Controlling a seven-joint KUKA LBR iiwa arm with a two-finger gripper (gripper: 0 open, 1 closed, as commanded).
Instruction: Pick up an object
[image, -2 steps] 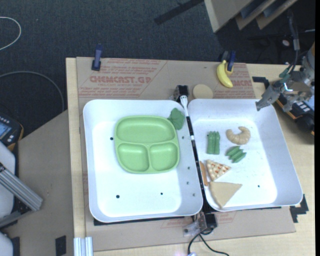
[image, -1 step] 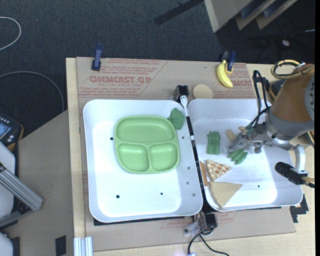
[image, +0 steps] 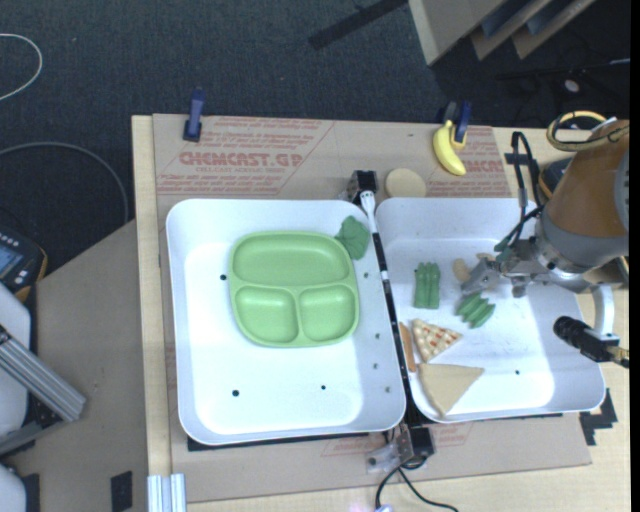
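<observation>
My arm (image: 590, 205) enters from 3 o'clock, grey with an orange band above the wrist, and reaches over the right bin (image: 545, 395). My tool (image: 487, 280) hangs low in that bin's upper middle, its dark fingers pointing toward 9 o'clock. Whether the tool is spread or pressed together I cannot tell, since the fingertips merge with the shadows beneath them.

Objects in the right bin: a small tan piece (image: 460, 269) lies just beside the tool at its 10 o'clock; a cluster of green bean pods (image: 476, 309) lies just below the tool, at 6 o'clock from it; a second, upright bunch of green pods (image: 427, 285) lies toward 9 o'clock from the tool, near the bin's left wall. A pizza slice (image: 435, 339) sits at 7 o'clock from the tool, and a plain tan wedge (image: 448, 383) touches it on the near side.

The left bin (image: 200, 400) holds a pale green divided plate (image: 294, 287) at its centre. A green leaf (image: 353, 237) rests at the plate's 1 o'clock corner, against the wall between the bins.

On the tabletop (image: 250, 150) beyond the bins, at 12 o'clock, a banana (image: 448, 150) and a round tan disc (image: 405, 183) lie well apart from the tool.
</observation>
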